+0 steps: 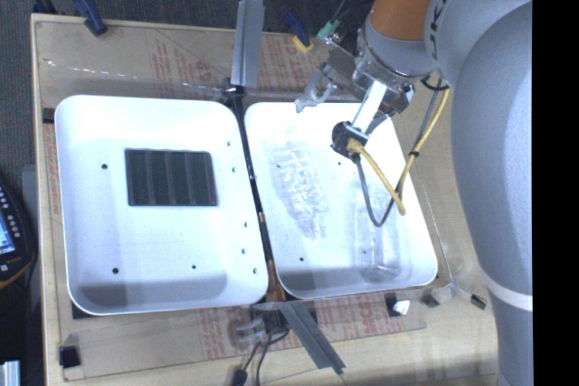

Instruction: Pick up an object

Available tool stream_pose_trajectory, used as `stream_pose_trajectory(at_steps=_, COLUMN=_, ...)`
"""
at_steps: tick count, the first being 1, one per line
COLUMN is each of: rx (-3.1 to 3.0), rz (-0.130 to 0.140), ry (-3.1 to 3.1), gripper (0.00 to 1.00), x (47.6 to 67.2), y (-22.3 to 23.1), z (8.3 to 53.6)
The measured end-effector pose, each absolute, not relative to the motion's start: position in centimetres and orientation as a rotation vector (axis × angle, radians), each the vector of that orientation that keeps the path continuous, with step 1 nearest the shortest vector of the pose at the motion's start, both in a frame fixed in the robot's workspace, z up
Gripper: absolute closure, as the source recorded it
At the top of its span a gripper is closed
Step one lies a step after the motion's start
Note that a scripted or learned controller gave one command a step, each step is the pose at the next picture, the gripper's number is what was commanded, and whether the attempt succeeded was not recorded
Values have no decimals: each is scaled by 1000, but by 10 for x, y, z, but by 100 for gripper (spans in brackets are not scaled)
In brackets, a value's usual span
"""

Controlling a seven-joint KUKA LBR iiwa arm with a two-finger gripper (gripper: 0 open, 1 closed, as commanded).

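Bottle [378, 240] — below fingers [318, 92], apart

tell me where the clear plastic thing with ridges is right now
The clear ridged piece lies in the right bin, left of centre, near the divider.

1. The pincer [312, 95], above the right bin's [416, 271] far rim, is blurred; its finger gap cannot be judged.
2. Clear objects [303, 185] inside that bin are too faint to identify.
3. The arm [488, 104] is cut off beyond the bin.
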State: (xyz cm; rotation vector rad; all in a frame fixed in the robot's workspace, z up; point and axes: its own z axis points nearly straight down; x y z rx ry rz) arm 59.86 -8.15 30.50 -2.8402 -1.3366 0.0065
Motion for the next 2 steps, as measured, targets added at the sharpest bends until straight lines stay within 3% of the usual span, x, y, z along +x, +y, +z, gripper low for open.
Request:
stream_pose_trajectory(at_steps=1, rx=-2962, rz=9, ry=-1034, gripper=0, x=588, y=-121, z=207)
stream_pose_trajectory(at_steps=2, rx=-2962, rz=13, ry=-1032, gripper=0, x=585, y=-92, z=204)
